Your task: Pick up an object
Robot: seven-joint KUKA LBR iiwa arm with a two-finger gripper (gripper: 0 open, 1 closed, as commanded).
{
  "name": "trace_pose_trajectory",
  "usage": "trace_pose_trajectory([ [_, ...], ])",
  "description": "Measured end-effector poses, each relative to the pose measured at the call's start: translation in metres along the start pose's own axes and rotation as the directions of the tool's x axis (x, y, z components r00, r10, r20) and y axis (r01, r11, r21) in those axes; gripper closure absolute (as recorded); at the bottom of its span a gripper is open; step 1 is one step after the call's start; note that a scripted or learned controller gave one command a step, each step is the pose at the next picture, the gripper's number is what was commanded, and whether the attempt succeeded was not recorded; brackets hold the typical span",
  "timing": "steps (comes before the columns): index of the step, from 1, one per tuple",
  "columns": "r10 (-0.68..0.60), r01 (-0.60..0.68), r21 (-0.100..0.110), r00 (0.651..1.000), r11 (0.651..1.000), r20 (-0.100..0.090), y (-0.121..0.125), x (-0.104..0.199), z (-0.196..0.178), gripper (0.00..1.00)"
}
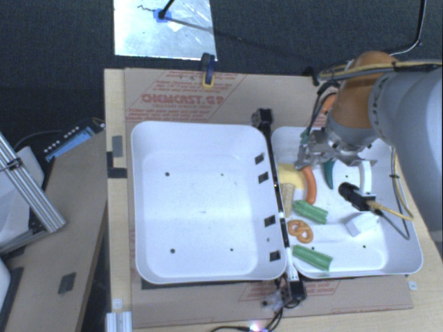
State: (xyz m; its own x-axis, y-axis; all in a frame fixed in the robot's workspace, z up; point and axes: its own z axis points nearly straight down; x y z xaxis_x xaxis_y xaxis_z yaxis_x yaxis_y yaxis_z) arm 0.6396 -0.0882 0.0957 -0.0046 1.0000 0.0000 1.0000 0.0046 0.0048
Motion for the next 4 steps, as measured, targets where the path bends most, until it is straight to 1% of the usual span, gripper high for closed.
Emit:
trace_pose_trajectory([
  [1, 0.000, 0.000, 0.000, 1.000, 1.000, 0.000, 0.000, 0.000, 0.000, 0.00],
  [2, 0.007, -0.007, 0.010, 1.000, 1.000, -0.001, -0.085, -0.043, 0.012, 0.00],
  [3, 0.004, -0.004, 0.010, 1.000, 1.000, -0.003, -0.154, -0.018, 0.011, 0.00],
  [4, 0.000, 0.000, -0.007, 1.000, 1.000, 0.006, -0.081, -0.070, -0.070, 0.00],
])
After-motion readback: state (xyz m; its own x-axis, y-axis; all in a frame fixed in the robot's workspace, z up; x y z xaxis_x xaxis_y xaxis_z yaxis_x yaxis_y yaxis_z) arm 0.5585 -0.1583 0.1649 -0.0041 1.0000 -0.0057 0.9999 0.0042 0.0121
